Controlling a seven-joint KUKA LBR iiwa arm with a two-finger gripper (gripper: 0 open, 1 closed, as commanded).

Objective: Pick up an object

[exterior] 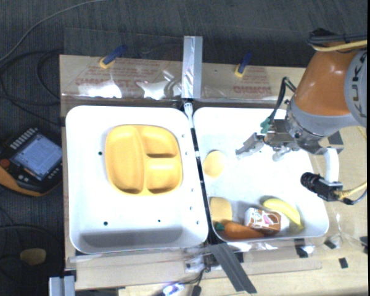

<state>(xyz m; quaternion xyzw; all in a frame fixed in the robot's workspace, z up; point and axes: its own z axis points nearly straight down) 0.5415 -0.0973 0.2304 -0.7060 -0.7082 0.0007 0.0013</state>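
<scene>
End effector [263, 145] hangs over the right bin [308, 184], at roughly 1 o'clock from that bin's centre, fingers spread, nothing between them. One fingertip reaches out toward 9 o'clock [242, 151], the other sits near [277, 155]. Empty-handed; pick step not yet done.

Candidates all lie in the right bin. A pale yellow round piece [213, 163] is at the bin's 9 o'clock edge, alone on bare floor. The rest crowd the 6 o'clock wall: a banana [285, 210], a small red-and-white carton or pouch [263, 219] (label too blurred, could be either), a carrot [242, 230] touching it, and a tan round piece [220, 209] just beside the carrot's thick end.

Doing it well: the lone pale round piece looks like the easiest target, with free room on most sides, though it is close to the divider wall, so close the fingers along the 12–6 line rather than across toward the wall. It looks flat, so go down right to the floor before closing. The 6 o'clock cluster risks a pinch on two things at once or a finger landing on the bin wall.

Counts: bins 2; yellow divided tray [143, 159] 1, in the left bin [86, 214]; banana 1; carrot 1; carton 1; round pieces 2; blue-and-yellow clips [113, 57] on the counter [351, 270] at 12 o'clock, 2; handheld pendant [28, 160] 1, off at 9 o'clock.
</scene>
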